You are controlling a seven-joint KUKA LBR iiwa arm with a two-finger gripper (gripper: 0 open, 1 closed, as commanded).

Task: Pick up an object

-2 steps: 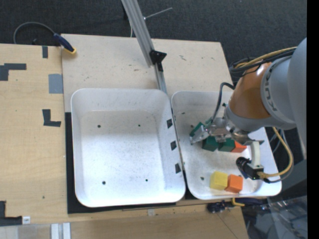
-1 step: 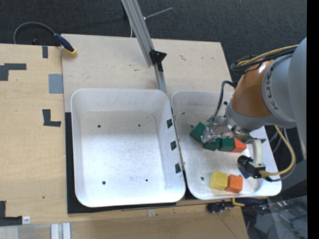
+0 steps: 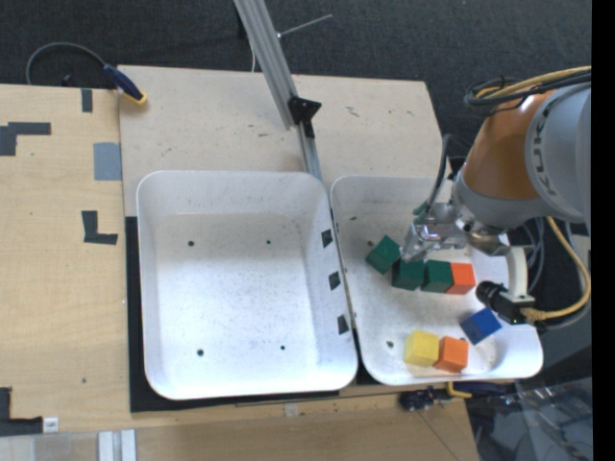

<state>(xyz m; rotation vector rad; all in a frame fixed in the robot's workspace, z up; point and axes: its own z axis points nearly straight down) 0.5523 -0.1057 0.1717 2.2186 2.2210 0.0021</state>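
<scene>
Right white bin (image 3: 384,195), dark green cube (image 3: 382,254) tilted, jaws (image 3: 415,248) beside it, grip state unclear

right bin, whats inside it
Inside the right bin: three green blocks, an orange block, a blue block, a yellow block beside another orange one. The gripper covers the floor beneath it.

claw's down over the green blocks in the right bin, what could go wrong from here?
1. The claw sits over tightly packed blocks: the green cubes touch each other and the orange cube, so a grasp may shove neighbours or catch two.
2. The tilted green cube could slip sideways.
3. The blue cube near the bin's rim could be nudged.
</scene>
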